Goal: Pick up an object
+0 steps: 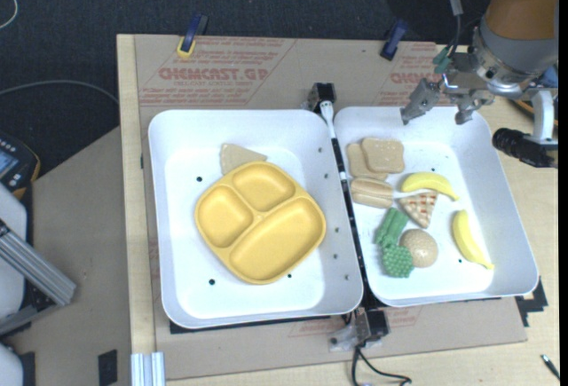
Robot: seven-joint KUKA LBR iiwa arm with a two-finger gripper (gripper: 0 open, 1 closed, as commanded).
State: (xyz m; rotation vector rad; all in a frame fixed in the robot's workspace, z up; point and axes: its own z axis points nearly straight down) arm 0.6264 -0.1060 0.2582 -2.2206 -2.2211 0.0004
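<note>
My gripper [437,106] hangs over the far edge of the right bin [497,278], its two fingers spread open with nothing between them. Below it in that bin lie toy foods: a toast slice [382,153], a bread roll [372,192], a small banana [429,185], a pizza wedge [420,209], a larger banana [469,240], a round tan ball [419,247] and a green broccoli piece [393,243]. The toast slice is the item closest to the fingers, a little toward the near left.
The left bin [169,224] holds a yellow three-compartment plate [259,222] with a tan flat piece [238,155] poking out behind it. Clamps [188,36] sit on the cardboard bench's far edge. A black clip [322,97] joins the bins.
</note>
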